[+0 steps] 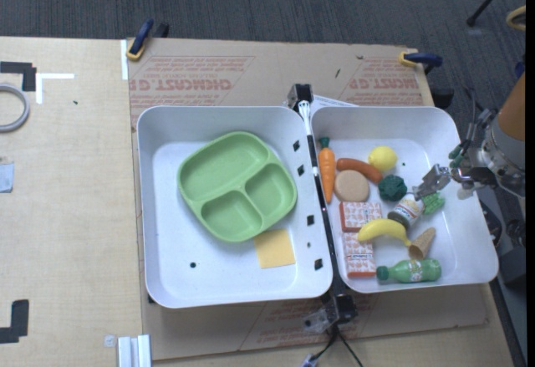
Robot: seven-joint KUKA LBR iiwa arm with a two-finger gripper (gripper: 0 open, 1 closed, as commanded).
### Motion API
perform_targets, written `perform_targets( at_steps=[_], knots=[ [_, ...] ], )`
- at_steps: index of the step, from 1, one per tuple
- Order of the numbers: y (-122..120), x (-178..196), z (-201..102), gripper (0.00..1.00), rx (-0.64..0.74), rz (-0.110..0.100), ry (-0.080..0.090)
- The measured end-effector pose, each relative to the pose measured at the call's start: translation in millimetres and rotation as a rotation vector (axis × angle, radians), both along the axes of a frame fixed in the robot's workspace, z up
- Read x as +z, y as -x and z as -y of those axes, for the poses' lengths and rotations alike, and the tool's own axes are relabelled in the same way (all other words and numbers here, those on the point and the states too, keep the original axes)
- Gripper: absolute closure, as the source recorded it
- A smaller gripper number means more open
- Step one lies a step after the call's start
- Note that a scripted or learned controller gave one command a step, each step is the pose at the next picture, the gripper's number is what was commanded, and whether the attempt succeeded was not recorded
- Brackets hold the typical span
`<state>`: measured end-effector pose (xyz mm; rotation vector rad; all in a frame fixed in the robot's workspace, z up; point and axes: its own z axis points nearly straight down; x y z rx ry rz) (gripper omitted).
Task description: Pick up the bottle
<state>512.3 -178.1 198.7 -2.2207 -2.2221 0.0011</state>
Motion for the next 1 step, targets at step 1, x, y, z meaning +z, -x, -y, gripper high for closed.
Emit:
perform_targets(
  at_steps=[1],
  knots=[
    [-0.3,9.4,0.4,1.00,0.000,0.000,0.001]
  ],
)
